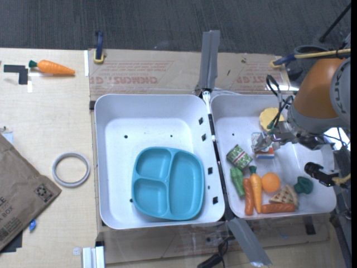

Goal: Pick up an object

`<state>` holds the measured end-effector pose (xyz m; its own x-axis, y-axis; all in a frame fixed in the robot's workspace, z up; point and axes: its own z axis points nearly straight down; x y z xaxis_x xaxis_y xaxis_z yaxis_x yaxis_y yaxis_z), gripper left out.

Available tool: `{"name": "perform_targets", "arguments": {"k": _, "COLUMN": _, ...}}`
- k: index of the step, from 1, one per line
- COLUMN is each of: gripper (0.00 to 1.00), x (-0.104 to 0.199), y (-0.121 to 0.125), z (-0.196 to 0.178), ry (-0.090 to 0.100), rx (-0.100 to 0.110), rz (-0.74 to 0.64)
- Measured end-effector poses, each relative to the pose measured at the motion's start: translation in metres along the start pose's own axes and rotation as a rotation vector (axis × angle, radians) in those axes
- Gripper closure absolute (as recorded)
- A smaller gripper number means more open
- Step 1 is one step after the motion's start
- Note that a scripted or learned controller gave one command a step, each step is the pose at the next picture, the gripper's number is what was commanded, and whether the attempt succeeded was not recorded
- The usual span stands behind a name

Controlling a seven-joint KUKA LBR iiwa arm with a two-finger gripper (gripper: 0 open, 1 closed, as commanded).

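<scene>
1. Gripper (263, 144) is hanging low over the right bin (223, 116), toward the middle of that bin and nearer its far wall; whether it is open, closed or gripping anything cannot be told from this slanted overhead view, because the metal parts at the tip are blurring together.
2. Arm (318, 94) is reaching in from the right, its orange band sitting above the wrist and covering part of the bin's far right corner.
3. Small blue-and-red item (266, 154) is lying directly beneath the tip; contact cannot be confirmed.
4. Yellow object (268, 116) is showing just behind the wrist, toward the far wall.
5. Green-labelled can (240, 157) is lying just left of the tip, toward the bin's left wall.
6. Nearer the front edge, a green vegetable (237, 180), a carrot (255, 190), an orange ball (270, 182) and a sandwich wedge (285, 195) are clustering together, several of them touching.
7. Left bin (111, 116) is carrying a blue divided tray (167, 183).
8. Judgement: the step in hand appears to be the descent onto a chosen object, with no grasp yet evident.
9. Judgement: the next move is calling for the tip to settle squarely around one item, clear of the can beside it, then to lift straight up so a hold can be verified.
</scene>
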<state>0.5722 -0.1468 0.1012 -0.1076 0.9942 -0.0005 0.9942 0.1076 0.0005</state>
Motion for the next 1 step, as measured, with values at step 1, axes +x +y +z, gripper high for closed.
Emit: {"name": "perform_targets", "arguments": {"k": 1, "gripper": 1.00, "x": 0.0964, "y": 0.0107, "z": -0.0900, "ry": 0.000, "rx": 0.001, "rz": -0.120}}
